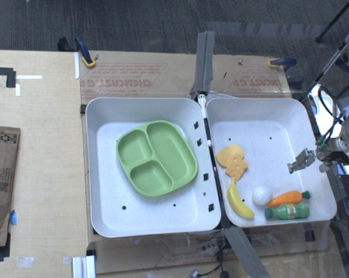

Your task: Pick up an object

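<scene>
The right bin [261, 117] holds several toy foods. A pale orange lump [232, 161] lies near its left wall, with a yellow banana [239, 201] below it. A white ball [260, 196], an orange carrot [287, 198] and a green bottle [287, 212] cluster at the front right corner. My gripper [302, 161] reaches in over the right wall, just above and to the right of the carrot, apart from every object. Nothing shows in its grasp.
The left bin [105, 155] bears a green divided plate [157, 158]. A grey divider post [204, 62] stands behind the seam between the bins. A brown paper bag [0, 178] lies at the far left of the bench.
</scene>
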Tool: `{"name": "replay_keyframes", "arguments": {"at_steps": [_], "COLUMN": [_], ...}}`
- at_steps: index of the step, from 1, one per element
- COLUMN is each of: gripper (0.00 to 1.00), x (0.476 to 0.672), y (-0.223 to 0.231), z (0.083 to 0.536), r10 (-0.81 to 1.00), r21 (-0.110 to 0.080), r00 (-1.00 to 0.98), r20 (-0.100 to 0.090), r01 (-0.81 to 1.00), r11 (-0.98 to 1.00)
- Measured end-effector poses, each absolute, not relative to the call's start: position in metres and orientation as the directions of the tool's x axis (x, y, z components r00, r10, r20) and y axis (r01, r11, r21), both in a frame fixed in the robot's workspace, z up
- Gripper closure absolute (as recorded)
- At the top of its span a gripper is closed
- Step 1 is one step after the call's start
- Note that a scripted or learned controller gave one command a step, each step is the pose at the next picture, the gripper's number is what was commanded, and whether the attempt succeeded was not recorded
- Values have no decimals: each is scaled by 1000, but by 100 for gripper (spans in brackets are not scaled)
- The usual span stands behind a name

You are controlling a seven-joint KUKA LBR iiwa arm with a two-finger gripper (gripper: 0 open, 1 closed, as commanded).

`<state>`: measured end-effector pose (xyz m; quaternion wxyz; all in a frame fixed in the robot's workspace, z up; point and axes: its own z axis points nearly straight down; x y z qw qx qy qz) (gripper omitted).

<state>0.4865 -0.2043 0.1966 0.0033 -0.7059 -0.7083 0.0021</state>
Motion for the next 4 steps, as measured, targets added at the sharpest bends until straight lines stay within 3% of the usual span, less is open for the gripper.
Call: {"name": "replay_keyframes", "arguments": {"at_steps": [1, 2, 3, 4], "gripper": [0, 0, 100, 0], "x": [477, 478, 478, 477], "y": [-160, -127, -129, -129], "z": [89, 88, 94, 94], "r10": [1000, 988, 987, 987], "r21": [-6, -6, -10, -11], "r00": [4, 156, 159, 159], "r20": [2, 2, 1, 1], "r01": [1000, 988, 987, 987], "r11": [-4, -156, -159, -159]}}
